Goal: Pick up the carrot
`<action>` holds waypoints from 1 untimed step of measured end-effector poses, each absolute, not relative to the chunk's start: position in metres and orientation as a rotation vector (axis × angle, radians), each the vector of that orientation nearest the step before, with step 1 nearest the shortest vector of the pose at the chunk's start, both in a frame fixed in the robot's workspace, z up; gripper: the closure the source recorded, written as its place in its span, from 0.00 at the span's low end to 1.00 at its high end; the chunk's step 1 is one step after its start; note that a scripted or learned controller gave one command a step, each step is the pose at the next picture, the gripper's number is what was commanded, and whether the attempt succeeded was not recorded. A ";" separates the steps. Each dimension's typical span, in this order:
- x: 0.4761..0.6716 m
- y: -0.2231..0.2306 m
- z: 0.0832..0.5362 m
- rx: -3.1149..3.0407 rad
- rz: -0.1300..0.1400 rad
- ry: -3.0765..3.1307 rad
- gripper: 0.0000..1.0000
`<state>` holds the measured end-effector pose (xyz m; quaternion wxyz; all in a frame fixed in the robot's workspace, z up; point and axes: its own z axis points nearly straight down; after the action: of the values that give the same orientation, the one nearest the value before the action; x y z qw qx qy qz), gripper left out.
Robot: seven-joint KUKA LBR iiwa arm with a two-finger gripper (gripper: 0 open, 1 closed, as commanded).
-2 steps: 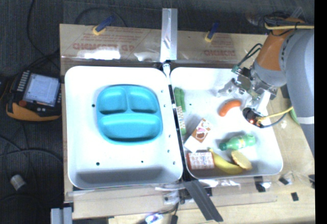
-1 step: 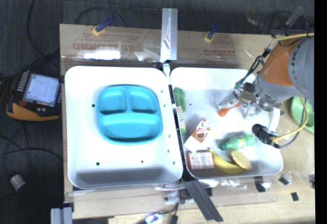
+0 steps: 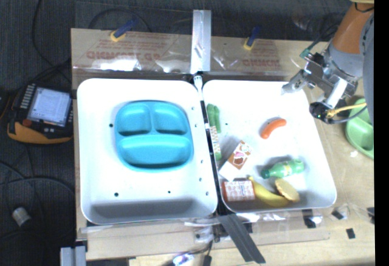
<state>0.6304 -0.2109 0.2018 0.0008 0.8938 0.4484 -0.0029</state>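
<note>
Gripper [image 3: 299,81] sits at right bin's [image 3: 322,155] far right corner; can't tell its state from my feed. Carrot [image 3: 273,127] lies loose on bare floor nearby; I'd worry a descent nudges it and it rolls

Red print on the clear plastic sheet [image 3: 124,55] (behind the bins) is too blurred to read

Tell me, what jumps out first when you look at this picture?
The big blue divided plate in the left white bin grabs the eye first. Next comes the orange carrot lying alone in the right bin, with the gripper near that bin's far right corner.
</note>
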 end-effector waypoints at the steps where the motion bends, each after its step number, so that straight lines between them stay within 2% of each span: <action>1: 0.657 -0.208 0.100 2.911 -0.002 1.211 0.00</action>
<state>0.6572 -0.2081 0.0997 -0.0056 0.9233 0.3841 -0.0006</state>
